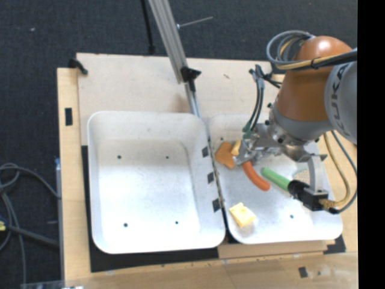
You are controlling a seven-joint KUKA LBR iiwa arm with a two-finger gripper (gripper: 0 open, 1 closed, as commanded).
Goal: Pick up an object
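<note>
Here your desk (pixel 132 83) carries two shallow white bins side by side: the left bin (pixel 96 161), and the right bin (pixel 319 227) where all the objects lie. The arm (pixel 313 83) reaches down over the right bin, its end effector (pixel 248 152) low at the bin's upper left part. You cannot tell from this slant whether it is spread or pressed together, and nothing visibly sits in it.

Just beside its tip lies a tan, rounded piece (pixel 225 155) against the bin's left wall, touching or nearly touching the metal. An orange carrot-shaped object (pixel 256 176) lies just below it, slanting down to the right, and a green stick (pixel 278 178) lies just to the right of it. A yellow block (pixel 242 215) sits apart near the front left corner.

All look like light toy items, probably hard and somewhat slick. The carrot is likely your nearest target: take it across its narrow width near the middle, since a grip near either tapered end could squirt it out.
</note>
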